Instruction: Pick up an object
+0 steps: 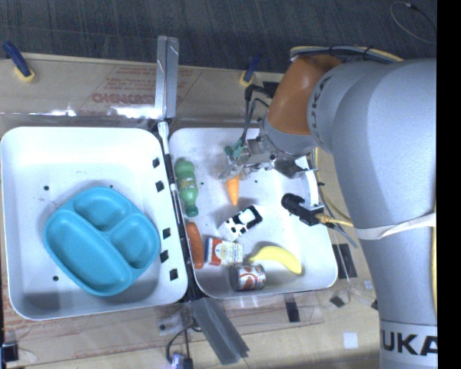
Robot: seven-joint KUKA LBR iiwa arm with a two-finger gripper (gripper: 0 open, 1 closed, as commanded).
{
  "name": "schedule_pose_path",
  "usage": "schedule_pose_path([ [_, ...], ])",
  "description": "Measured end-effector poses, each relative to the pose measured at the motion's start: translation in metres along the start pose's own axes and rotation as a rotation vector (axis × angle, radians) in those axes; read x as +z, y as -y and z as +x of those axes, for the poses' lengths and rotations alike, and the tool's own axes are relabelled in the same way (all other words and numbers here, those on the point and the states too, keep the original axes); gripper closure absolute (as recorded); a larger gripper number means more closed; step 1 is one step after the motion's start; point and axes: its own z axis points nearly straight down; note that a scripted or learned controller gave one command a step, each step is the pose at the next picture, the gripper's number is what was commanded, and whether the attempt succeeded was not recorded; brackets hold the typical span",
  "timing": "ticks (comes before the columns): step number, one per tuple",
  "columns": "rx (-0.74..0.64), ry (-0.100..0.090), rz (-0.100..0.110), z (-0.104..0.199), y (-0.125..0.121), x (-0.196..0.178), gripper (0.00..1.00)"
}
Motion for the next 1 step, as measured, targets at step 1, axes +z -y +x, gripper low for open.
schedule_pose_path([
  [1,0.189,-0.001,0.002,0.0186,0.0115,-0.113,1.0],
])
